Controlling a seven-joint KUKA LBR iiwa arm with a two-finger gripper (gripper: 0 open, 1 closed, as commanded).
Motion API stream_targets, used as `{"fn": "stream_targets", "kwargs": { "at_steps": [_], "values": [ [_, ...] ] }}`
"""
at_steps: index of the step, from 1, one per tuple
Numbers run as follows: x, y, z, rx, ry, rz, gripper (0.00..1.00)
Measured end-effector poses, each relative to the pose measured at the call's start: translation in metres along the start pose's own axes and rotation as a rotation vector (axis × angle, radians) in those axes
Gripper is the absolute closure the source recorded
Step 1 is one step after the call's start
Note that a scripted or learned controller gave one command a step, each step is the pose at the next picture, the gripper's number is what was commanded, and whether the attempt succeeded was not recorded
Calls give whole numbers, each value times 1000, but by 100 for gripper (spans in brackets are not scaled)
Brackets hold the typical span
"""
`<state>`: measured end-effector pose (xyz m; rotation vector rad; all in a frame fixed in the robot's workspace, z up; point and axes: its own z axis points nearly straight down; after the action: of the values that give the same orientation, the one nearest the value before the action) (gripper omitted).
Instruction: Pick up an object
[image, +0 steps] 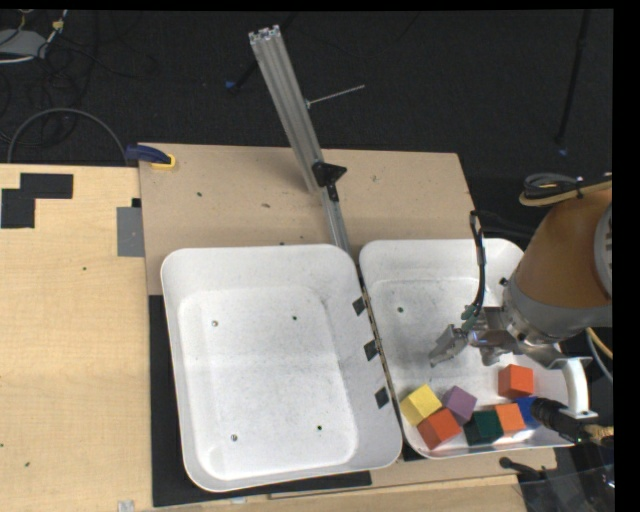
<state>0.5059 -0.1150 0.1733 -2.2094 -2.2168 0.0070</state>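
Note:
My gripper (468, 346) hangs over the right bin (430, 270), near its middle, under the orange-banded wrist. Its fingers stand apart with nothing between them; one grey finger (446, 346) points down and left. Below it, along the bin's front edge, lie several blocks: a yellow one (422, 401), a purple one (460, 401), a red one (438, 428), a green one (483, 427), an orange one (510, 416) and a blue one (527, 407) partly hidden. An orange-red block (517, 380) sits just right of and below the gripper.
The left bin (200, 290) lies beside the right one, with black clips (369, 348) on the shared rim. A slanted aluminium rail (295, 110) rises behind the bins. The arm's body covers the right bin's far right side.

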Motion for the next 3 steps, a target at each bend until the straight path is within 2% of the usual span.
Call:
{"fn": "stream_targets", "kwargs": {
  "at_steps": [1,2,3],
  "values": [
    [-6,3,82,-11,-3,4,0],
    [-7,2,71,-10,-2,13,100],
    [70,31,-21,-17,-3,-4,100]
  ]
}}
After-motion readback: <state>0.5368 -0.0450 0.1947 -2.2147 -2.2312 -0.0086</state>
